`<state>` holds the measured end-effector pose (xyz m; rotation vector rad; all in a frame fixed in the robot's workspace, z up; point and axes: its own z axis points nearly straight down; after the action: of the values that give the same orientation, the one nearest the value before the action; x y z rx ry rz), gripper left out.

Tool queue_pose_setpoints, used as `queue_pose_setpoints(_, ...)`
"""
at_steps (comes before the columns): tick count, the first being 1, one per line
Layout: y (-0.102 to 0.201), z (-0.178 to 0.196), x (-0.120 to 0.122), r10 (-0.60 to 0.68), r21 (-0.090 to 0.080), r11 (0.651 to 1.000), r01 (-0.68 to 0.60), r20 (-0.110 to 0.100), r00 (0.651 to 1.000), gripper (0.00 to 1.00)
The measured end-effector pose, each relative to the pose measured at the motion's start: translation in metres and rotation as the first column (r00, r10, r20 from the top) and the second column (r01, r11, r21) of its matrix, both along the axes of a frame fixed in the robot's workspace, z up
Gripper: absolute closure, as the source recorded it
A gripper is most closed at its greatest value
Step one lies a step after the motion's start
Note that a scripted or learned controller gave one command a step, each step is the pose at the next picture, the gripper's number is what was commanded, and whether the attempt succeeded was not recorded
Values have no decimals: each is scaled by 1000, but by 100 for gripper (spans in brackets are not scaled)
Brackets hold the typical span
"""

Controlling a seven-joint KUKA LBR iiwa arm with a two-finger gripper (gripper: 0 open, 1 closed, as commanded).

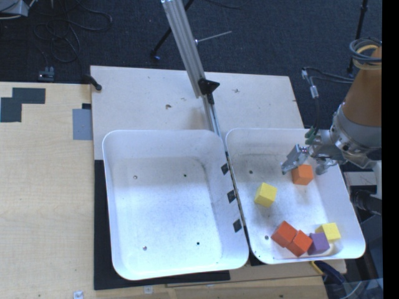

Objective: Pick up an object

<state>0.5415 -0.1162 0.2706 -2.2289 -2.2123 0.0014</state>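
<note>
In the right bin point(249, 148), a small orange cube point(302, 174) lies near the far right side. My gripper point(307, 167) hangs right over it, coming in from the right. Its two grey fingers point(290, 162) stand spread to either side of the cube, wider than the cube, so they straddle it without clamping it. A yellow cube point(265, 194) lies alone in the middle of the same bin. At the bin's near right corner sits a cluster: two red-orange blocks point(285, 233), point(299, 243), a purple block point(318, 243) and a yellow block point(330, 232).
The left bin point(124, 167) stands beside the right one, with a divider carrying black clips point(230, 195) between them. A slanted aluminium post point(187, 48) rises behind the bins. Cables lie on the dark floor beyond the bench.
</note>
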Motion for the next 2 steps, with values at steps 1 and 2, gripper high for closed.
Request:
queue_pose_setpoints(1, 15, -143, 11, 5, 2, 1000, -5, -10, 1000, 0)
queue_pose_setpoints(2, 12, -129, 12, -4, 1, 1000, 4, -4, 1000, 100)
